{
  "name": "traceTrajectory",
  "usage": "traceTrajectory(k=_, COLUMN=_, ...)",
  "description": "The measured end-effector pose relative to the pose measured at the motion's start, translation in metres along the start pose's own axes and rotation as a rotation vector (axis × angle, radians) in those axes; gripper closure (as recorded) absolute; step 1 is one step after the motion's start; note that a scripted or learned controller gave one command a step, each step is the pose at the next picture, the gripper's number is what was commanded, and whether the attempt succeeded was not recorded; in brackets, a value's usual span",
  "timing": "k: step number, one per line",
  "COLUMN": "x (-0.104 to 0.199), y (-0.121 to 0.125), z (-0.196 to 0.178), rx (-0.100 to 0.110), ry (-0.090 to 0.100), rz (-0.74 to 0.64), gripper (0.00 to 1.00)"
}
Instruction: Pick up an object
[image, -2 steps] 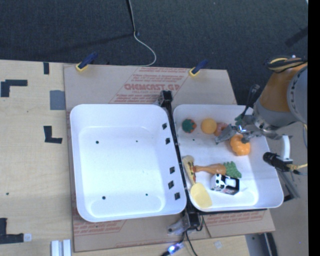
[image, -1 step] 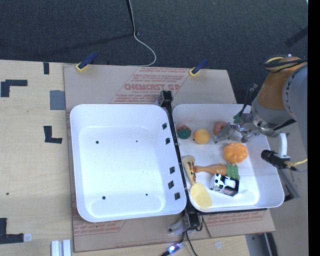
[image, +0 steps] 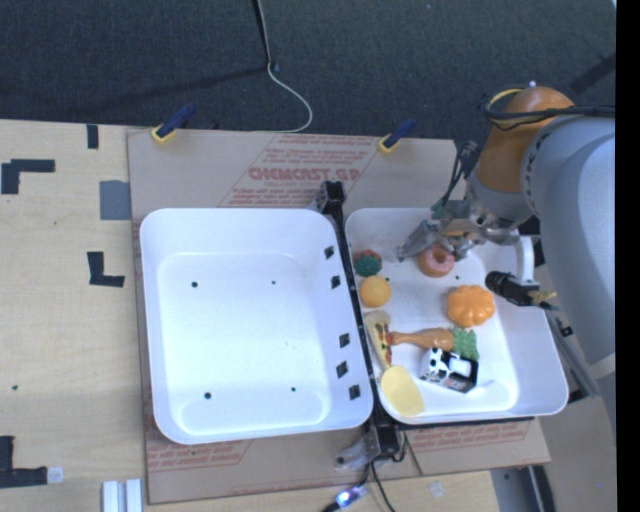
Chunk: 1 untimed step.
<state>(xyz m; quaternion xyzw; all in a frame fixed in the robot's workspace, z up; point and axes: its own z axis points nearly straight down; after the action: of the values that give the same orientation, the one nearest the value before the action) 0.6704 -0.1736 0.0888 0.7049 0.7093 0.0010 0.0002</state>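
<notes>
Nearest in the right bin (image: 540, 400) lie a yellow piece (image: 402, 391) and a black-and-white toy (image: 447, 369); farther back, an orange pumpkin (image: 470, 305). Farthest, the gripper (image: 440, 243) hangs just over a pink ring (image: 436, 262); whether it is spread or closed, I cannot tell. It looks like the reach step. Next calls for closing on the ring, then lifting.

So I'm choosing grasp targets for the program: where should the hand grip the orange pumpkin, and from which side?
Probably straight from above, closing across the round body of the orange pumpkin. It sits apart from the pink doughnut, with bare bin floor on its right; the green piece crowds its near side.
</notes>
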Motion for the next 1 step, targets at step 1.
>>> traceTrajectory(k=1, x=-0.0031, y=-0.002, z=-0.0107, rx=0.003, ry=-0.003, rz=0.003, gripper=1.0)
